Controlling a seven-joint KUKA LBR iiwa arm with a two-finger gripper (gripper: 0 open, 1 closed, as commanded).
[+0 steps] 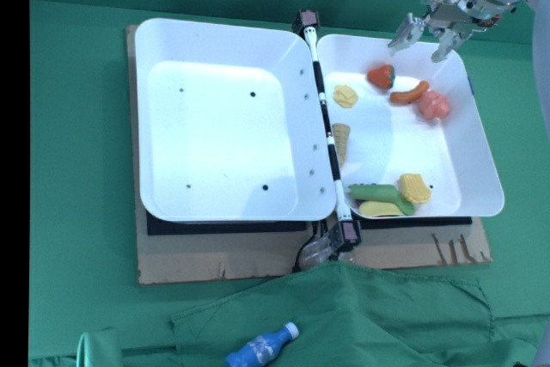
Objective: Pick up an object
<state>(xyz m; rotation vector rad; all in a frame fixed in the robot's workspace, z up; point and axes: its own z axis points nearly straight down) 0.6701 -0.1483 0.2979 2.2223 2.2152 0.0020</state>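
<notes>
Gripper point(424, 39) positioned above far edge of right bin point(481, 176), fingers spread wide apart, nothing between them. Orange band visible above wrist at upper right.

Contents of right bin, all lying on bin floor, none in contact with gripper:
- Red strawberry-shaped toy point(381, 77) near far wall, below and slightly left of gripper.
- Orange sausage point(409, 94) just right of strawberry toy, lying at a slant.
- Pink lumpy toy point(434, 106), blurred, touching or just beside right end of sausage; exact kind not discernible.
- Small yellow piece point(345, 96) near divider, left of strawberry toy.
- Ice cream cone point(341, 140) near divider, mid-bin, pointed end toward near side.
- Green cucumber-like piece point(378, 193) at near wall, lying lengthwise.
- Yellow corn-like piece point(414, 187) at right end of green piece, touching it.
- Pale yellow banana-like piece point(380, 209) just in front of green piece, against near wall.

Left bin point(163, 39) adjacent, separated by black-and-white divider bar point(322, 107). Both bins seated on cardboard sheet point(215, 266) over green bench surface point(77, 142).

Green cloth point(361, 314) bunched at near edge of bench, overlapping cardboard. Small blue bottle with white cap point(261, 345) lying on cloth, well apart from bins.
</notes>
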